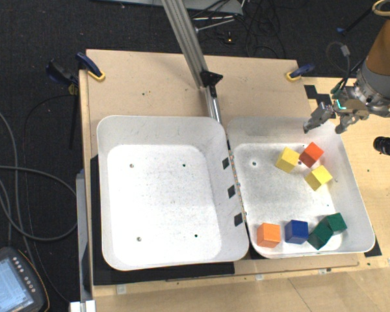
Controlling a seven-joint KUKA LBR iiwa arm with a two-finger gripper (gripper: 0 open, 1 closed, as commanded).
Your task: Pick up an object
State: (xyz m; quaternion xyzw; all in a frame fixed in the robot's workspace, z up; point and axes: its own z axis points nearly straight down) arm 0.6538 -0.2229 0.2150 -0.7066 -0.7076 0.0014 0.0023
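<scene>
My gripper [326,123] hangs above the far right rim of the right bin [266,181], fingers spread open with nothing between them. Below and left of it lie a red block [311,154], a yellow block [287,159] and a second yellow block [318,177], close together. Along the bin's near edge sit an orange block [268,234], a blue block [297,231] and two dark green blocks [327,229] touching each other.
The left bin [159,190] lies beside the right one, their rims meeting at the middle. A slanted metal pole [188,41] runs from the top down to the bins' junction. Clamps sit at the bench's far corners.
</scene>
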